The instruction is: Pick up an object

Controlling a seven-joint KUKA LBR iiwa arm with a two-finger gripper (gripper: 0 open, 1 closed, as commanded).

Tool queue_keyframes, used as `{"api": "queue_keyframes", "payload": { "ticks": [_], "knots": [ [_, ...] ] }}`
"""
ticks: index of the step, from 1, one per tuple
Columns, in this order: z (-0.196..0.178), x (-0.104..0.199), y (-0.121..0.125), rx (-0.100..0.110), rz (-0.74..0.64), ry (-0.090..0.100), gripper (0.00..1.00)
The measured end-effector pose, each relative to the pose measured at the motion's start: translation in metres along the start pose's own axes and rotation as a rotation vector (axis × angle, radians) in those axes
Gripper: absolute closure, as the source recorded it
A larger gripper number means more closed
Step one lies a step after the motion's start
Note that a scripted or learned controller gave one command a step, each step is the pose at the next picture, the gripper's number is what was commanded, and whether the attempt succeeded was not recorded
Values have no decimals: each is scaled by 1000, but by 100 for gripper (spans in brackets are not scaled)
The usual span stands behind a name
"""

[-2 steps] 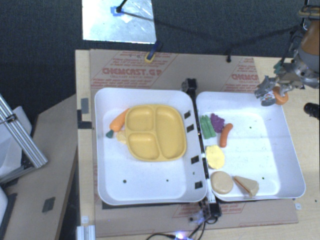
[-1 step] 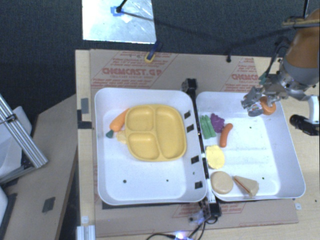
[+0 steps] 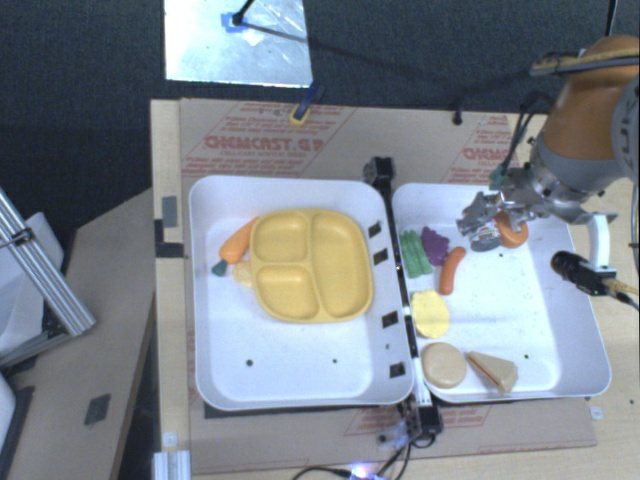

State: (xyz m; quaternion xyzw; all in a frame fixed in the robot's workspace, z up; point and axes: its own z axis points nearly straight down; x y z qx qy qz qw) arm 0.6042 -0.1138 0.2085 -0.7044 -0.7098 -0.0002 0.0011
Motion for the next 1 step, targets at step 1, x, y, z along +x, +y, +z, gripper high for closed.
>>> {"api": "queue_keyframes", "payload": {
  "ticks": [1],
  "knots": [
    [1,43,-31,1,0,0,100]
  ]
}}
